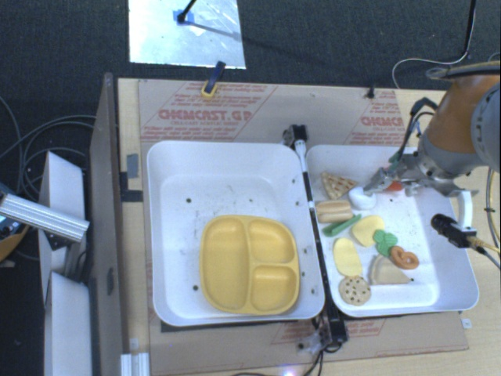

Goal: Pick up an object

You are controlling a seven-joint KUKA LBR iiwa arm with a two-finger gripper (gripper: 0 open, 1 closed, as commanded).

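Camera view: toy foods crowd the right bin point(462, 288), where the gripper point(381, 182) hovers beside a white piece point(362, 198) near a waffle slice point(338, 185); whether it is parted or closed cannot be told. Such plastic likely handles light, stiff, slippery; grasp across narrow edges.

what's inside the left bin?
The left bin holds one thing: a yellow three-compartment plate, lying flat toward its front, with nothing in its compartments. Dark specks dot the bare floor around it. Whatever lies under the plate is covered.
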